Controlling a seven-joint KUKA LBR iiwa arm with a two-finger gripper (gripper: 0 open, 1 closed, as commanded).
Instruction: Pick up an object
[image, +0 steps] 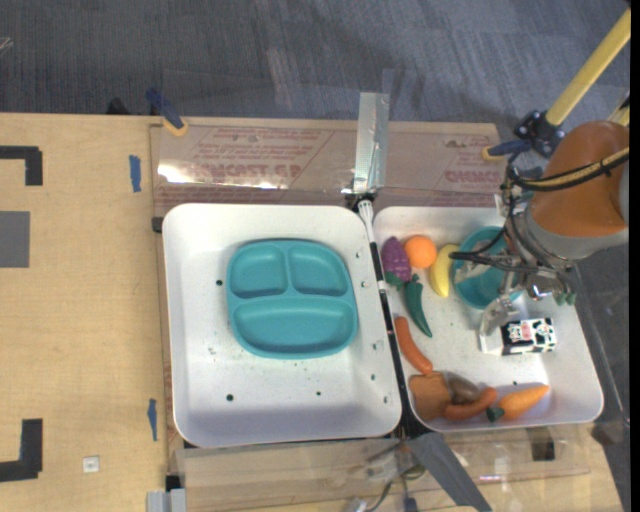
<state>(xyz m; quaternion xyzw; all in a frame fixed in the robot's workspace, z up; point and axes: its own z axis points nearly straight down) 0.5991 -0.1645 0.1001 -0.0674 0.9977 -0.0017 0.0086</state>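
Camera view showed the gripper (510, 300) hanging over the right bin (585, 400), its grip unreadable, just above a black-and-white box (527, 336)

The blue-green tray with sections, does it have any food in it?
Empty. The teal tray shows bare compartments; the toy food, like the orange, lies in the right bin.

Glossy plastic teal tray (292, 298), matt wooden bench (80, 300)
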